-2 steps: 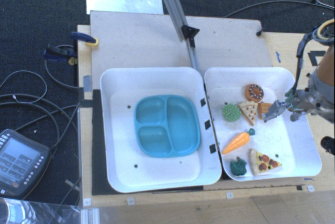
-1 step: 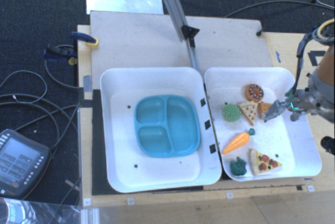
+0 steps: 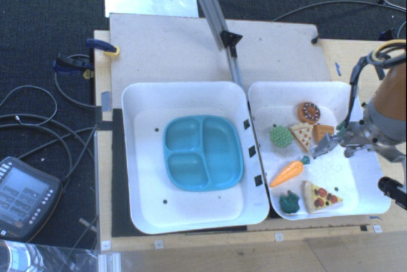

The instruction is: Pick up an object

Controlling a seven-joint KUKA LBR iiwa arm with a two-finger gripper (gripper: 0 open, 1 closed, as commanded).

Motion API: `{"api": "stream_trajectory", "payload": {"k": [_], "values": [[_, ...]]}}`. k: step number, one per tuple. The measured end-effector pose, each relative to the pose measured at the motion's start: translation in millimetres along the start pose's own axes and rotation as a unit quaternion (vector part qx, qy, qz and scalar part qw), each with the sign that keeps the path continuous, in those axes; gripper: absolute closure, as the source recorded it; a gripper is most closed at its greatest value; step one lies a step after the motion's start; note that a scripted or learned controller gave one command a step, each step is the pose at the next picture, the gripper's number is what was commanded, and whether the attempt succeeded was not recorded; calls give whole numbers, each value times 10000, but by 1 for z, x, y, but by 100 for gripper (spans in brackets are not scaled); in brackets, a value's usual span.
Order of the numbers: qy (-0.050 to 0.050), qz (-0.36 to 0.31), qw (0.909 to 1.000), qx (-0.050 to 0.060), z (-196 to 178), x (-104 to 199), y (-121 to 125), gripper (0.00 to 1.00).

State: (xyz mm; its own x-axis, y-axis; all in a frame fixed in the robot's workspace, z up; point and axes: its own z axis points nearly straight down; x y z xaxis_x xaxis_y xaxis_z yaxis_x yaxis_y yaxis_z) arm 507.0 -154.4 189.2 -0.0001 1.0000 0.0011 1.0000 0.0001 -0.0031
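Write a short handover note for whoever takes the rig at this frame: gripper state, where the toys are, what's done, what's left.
Gripper: low in the right bin, beside the orange wedge; nothing seen between its fingers.
Right bin: donut, pizza slice, green ball, carrot, second pizza slice, dark green vegetable.
Left bin: blue divided plate.
Done: arm is over the toys.
Left: grasp and lift one.

Hand (image 3: pixel 320 149) low; arm from right
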Motion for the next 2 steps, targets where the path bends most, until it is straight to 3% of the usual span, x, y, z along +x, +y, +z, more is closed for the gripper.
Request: {"api": "stream_trajectory", "payload": {"k": [2], "values": [[-1, 5, 10000, -5, 101, 3, -10, 0]]}}
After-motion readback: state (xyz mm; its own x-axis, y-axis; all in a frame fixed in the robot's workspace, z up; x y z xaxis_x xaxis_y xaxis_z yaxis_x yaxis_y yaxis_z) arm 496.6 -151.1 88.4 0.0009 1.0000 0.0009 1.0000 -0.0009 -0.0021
